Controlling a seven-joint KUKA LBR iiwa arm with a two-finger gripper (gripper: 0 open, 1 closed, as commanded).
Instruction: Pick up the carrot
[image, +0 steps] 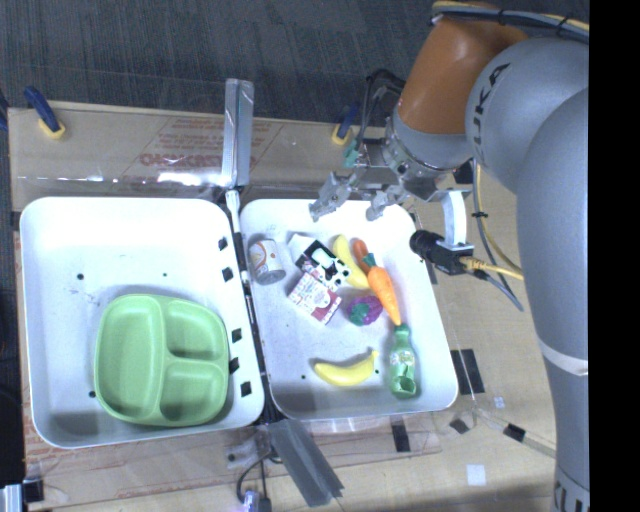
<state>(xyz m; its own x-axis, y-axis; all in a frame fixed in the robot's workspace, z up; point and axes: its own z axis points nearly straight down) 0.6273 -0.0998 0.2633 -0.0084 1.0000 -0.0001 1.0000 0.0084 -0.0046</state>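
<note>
The carrot is a small orange plastic toy carrot (383, 288) with a stubby green top, lying flat on the floor of the right-hand shallow white bin (290, 395), over toward its right side. It's angled a bit, green top pointing up and left toward the far wall, tapered tip pointing down and right. It's pretty crowded in: a yellow banana (348, 256) on its left, a purple toy (365, 310) just below-left, and a green bottle (402, 362) near its tip.

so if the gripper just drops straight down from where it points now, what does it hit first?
Probably the bare floor at the far end of the right white bin. The gripper, fingers apart, hangs over its far rim. The orange toy carrot lies nearer the camera, off that line. Depth is unclear from this one view.
</note>
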